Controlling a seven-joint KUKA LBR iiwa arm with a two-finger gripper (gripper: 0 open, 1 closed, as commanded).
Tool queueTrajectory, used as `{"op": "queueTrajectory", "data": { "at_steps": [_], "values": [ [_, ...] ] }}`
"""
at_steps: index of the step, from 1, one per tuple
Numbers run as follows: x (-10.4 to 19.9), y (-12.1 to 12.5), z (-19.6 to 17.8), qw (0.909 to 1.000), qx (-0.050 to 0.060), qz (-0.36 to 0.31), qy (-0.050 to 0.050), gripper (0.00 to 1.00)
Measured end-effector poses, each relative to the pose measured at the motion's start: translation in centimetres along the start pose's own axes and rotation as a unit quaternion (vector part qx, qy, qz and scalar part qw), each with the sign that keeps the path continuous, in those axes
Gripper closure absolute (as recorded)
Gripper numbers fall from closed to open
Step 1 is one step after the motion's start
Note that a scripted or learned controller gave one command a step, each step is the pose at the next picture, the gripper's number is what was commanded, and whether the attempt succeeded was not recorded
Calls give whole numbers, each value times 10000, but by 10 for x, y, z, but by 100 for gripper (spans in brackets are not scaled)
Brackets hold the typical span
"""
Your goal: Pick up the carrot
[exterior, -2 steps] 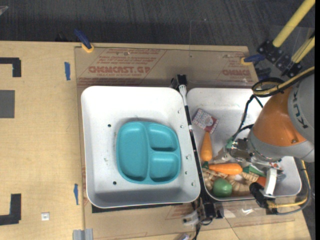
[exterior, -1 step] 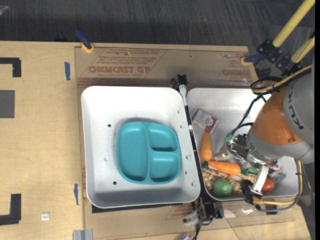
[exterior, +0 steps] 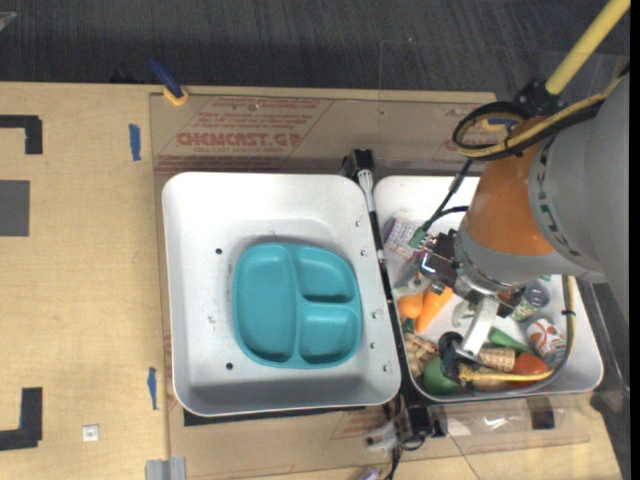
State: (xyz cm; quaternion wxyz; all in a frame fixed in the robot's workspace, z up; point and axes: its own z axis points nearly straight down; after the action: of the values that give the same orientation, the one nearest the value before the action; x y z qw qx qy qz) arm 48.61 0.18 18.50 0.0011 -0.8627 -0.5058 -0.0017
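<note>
One orange carrot lies tilted among cluttered toys.

1. The single camera is fixed above the bench and looks down on it at a slant.
2. It stands far enough back to take in both white bins: the left bin lies near the middle of the frame, and the right bin sits toward the right edge.
3. The far edge of the bench lies along the top of the frame, with dark floor beyond it.
4. The arm comes in from the right edge and covers much of the right bin.
</note>
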Motion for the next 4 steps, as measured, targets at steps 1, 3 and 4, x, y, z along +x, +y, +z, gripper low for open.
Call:
{"op": "queueTrajectory", "data": {
  "at_steps": [1,3,4],
  "values": [
    [-20,57,1,9948,-1,1018,-30,0],
    [-96,60,95,9514,-48,3078,23,0],
    [-78,62,96,9161,-64,4009,-14,0]
  ]
}}
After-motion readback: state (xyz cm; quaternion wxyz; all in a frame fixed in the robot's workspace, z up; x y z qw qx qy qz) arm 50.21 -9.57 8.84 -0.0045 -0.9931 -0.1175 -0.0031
